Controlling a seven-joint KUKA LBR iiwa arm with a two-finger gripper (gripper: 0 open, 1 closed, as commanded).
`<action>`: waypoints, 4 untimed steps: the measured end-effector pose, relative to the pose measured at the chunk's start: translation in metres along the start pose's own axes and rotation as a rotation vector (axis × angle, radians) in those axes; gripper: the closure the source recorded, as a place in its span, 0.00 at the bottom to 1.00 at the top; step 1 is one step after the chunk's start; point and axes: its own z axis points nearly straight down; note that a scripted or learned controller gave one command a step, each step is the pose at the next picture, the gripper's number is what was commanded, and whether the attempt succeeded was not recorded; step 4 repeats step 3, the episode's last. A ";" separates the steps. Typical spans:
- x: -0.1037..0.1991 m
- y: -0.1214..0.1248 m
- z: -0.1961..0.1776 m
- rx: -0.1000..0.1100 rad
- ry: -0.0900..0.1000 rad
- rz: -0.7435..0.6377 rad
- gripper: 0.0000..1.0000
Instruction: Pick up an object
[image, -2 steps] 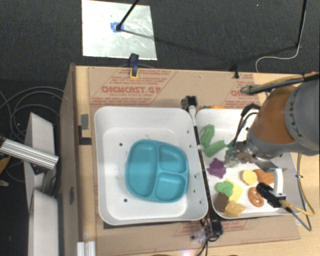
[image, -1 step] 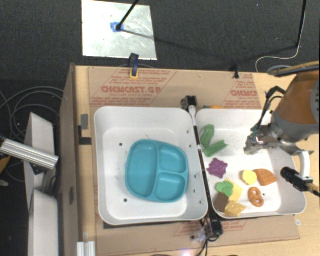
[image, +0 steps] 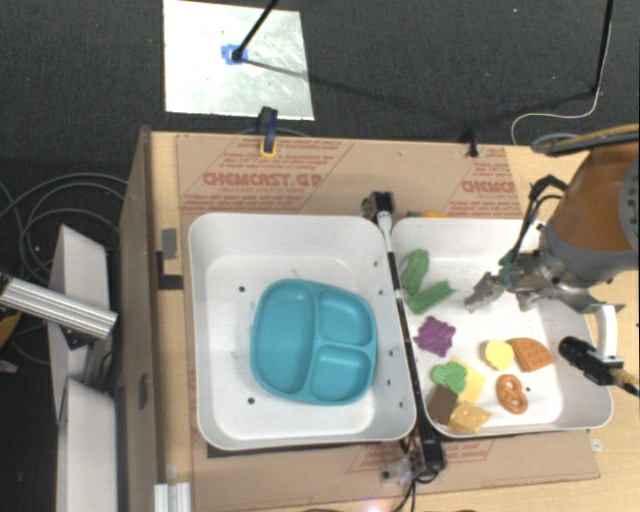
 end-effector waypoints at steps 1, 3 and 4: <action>0.047 -0.017 0.087 0.002 0.003 -0.004 0.00; 0.046 -0.014 0.072 -0.004 0.003 -0.004 0.00; 0.046 -0.014 0.072 -0.004 0.003 -0.004 0.00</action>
